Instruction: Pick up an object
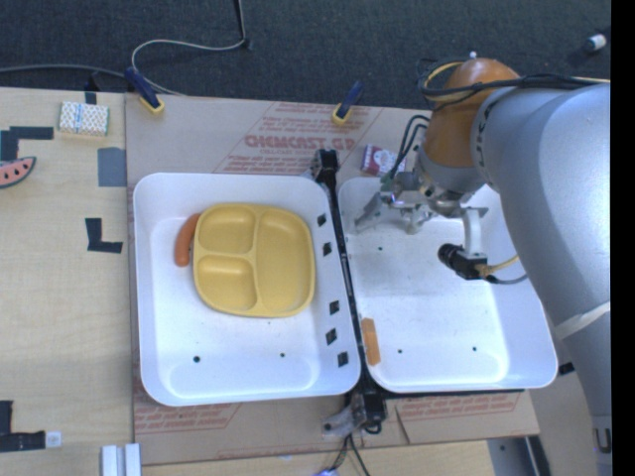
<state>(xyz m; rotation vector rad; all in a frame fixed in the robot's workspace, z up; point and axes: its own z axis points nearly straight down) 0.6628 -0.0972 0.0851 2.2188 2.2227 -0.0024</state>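
Grey arm (556, 196) looms over the right bin (446, 365), its gripper (397, 206) low near the bin's upper left; whether its claw is open I cannot tell. One orange piece (370, 341) lies by that bin's left wall. Another orange piece (184, 241) touches the yellow divided plate (254, 259) in the left bin (238, 375).

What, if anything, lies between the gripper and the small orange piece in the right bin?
Nothing visible does. The gripper hovers over the far end of the right bin; the small orange piece lies against its near left wall, with bare white floor between them.
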